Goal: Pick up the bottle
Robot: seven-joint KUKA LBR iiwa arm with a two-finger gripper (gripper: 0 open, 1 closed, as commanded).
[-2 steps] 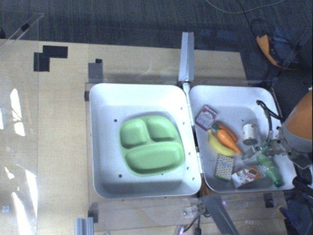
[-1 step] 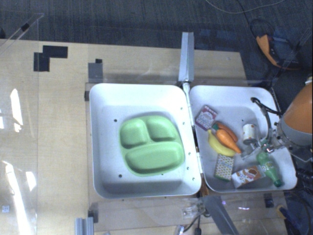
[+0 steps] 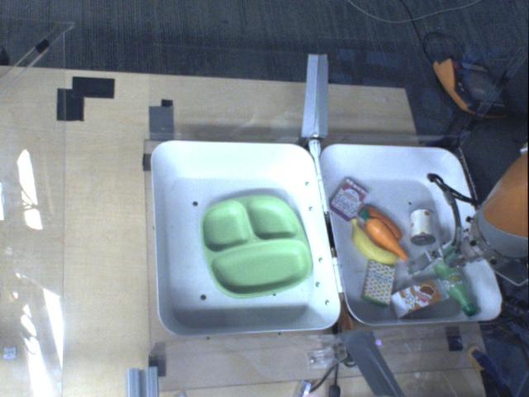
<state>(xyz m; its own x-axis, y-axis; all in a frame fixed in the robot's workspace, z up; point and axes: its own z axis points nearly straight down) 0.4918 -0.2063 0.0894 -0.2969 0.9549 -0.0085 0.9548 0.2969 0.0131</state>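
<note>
The bottle (image 3: 460,294) is green and translucent. It lies on its side in the front right corner of the right bin (image 3: 388,151), its upper end pointing toward the bin's middle. My gripper (image 3: 436,263) is low in that bin, right at the bottle's upper end and just left of it. The grey arm with its orange band (image 3: 506,209) comes in over the bin's right wall. Arm parts and glare hide how the gripper stands on the bottle.
Close by in the right bin lie a small carton (image 3: 416,298), a patterned packet (image 3: 379,282), a white can (image 3: 422,226), a carrot (image 3: 384,231), a banana (image 3: 369,246) and a pink packet (image 3: 348,197). The left bin (image 3: 173,222) holds a green divided tray (image 3: 252,242).
</note>
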